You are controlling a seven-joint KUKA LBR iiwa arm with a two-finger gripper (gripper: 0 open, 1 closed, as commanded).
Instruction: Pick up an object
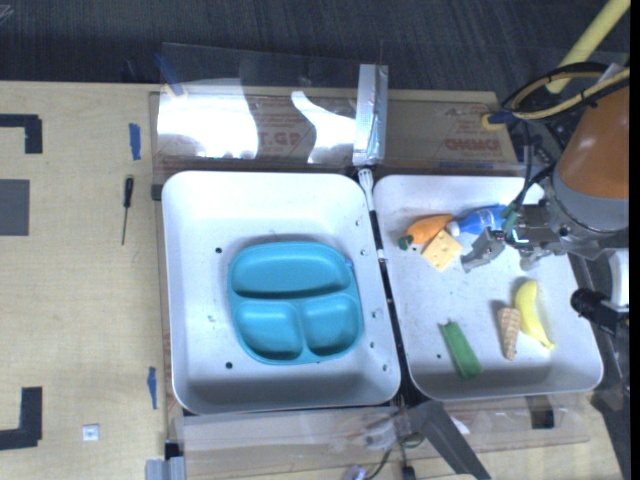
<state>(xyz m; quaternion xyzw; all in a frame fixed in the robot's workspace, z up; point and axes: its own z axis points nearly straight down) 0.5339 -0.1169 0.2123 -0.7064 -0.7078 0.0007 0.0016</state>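
Note:
The right bin (570, 368) holds several small items. An orange carrot (428, 229) and a yellow cheese wedge (443, 252) lie at its upper left, with a blue and white bottle (480, 218) just to their right. A yellow banana (531, 313) and a tan cone (510, 331) rest at the lower right, and a green cucumber (461, 350) lies near the front. My gripper (503, 253) hangs low over the upper middle of this bin, just right of the cheese and below the bottle. Its fingers are spread open with nothing between them.
The left bin (190, 268) holds a blue divided plate (293, 301). A ridge (380, 268) separates the two bins. Behind them stand a clear plastic sheet and cardboard (300, 123). The arm's orange band (600, 158) and cables sit at the right edge.

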